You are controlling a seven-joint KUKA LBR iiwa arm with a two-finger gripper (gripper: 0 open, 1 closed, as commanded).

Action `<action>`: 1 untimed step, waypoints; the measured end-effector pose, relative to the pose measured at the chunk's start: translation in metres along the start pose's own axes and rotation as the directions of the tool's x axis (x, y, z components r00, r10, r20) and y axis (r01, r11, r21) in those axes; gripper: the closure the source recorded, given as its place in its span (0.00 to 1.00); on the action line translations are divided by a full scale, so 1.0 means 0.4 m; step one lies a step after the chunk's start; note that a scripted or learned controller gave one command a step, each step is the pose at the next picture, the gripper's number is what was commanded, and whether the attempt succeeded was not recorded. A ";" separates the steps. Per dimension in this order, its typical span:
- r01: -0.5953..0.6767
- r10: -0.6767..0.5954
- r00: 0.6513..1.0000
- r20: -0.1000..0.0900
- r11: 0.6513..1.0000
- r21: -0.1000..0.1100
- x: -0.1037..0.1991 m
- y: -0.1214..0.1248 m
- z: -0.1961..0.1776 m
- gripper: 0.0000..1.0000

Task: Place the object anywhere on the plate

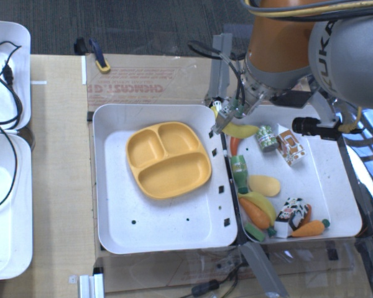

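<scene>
A yellow plate [168, 160] with three compartments lies in the left bin [112, 216] and holds nothing. My gripper [224, 119] hangs low over the top left corner of the right bin [336, 185], close to the divider between the bins. Just right of it lies a yellow toy banana [242, 130]. Below the banana are a small red piece [234, 145] and a green bottle [239, 171]. The wrist and cables hide the gripper's tip, and I see no object clearly in its hold.
The right bin also holds a small can [267, 138], a carton [290, 148], a pale yellow lump [265, 185], an orange carrot [255, 213], a black-and-white carton [290, 215] and another carrot [309, 228]. Cardboard [149, 82] lies behind the bins.
</scene>
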State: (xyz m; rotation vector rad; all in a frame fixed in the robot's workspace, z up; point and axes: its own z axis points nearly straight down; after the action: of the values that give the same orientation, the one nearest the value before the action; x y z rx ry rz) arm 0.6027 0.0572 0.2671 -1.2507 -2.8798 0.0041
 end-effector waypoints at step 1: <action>-0.033 0.033 0.999 -0.002 0.999 0.002 -0.134 -0.141 0.200 1.00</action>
State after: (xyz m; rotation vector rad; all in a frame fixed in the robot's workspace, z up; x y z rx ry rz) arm 0.5980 -0.0206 0.1873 -1.2969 -2.8561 0.0062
